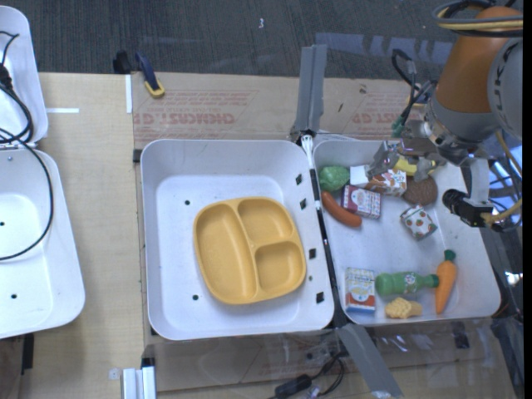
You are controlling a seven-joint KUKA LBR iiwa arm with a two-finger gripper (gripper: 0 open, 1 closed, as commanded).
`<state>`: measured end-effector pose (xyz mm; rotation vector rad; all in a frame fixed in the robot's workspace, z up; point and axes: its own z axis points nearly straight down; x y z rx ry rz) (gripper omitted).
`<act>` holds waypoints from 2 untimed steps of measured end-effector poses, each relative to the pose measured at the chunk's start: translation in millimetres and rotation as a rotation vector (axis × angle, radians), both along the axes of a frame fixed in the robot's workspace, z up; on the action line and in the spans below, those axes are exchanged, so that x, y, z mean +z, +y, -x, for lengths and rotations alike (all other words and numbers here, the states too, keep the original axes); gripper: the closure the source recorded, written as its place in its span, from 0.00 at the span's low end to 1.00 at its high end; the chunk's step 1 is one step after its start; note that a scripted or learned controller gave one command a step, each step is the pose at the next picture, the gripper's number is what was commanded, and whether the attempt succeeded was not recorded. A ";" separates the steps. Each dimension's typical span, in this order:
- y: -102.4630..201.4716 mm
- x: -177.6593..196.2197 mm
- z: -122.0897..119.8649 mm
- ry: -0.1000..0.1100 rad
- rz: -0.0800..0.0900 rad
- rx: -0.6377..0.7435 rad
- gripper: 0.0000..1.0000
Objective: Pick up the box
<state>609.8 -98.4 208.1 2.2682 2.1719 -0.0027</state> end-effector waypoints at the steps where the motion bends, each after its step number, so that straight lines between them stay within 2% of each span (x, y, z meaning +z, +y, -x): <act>1: 9.0 -17.3 20.6 0.003 0.000 -0.058 0.00; 2: -0.6 -110.2 32.2 -0.012 0.001 -0.119 0.00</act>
